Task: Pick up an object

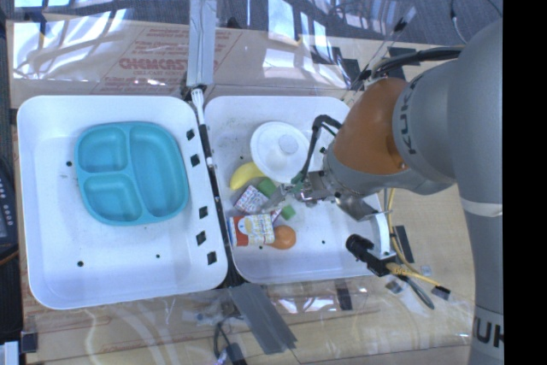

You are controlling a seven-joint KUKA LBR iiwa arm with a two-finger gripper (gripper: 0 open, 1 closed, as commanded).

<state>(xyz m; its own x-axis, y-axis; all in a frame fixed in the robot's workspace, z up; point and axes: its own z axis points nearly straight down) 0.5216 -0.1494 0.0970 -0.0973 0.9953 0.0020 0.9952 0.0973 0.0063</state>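
Two shallow white bins sit side by side. The left bin (43,184) holds a blue divided plate (131,172). In the right bin (342,265), the grey arm with its orange band (367,132) reaches in from three o'clock. Its gripper (291,194) sits low over a cluster of small objects; whether it grips anything cannot be told. A yellow banana (244,176) lies at nine o'clock from it, a white round lid (278,148) at twelve, an orange ball (284,238) at six beside a small carton (255,228).

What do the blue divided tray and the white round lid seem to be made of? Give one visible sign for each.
Blue divided tray: probably moulded plastic, smooth with a soft sheen, uniform colour and rounded compartment edges. White round lid: likely plastic too, glossy, with a raised centre.
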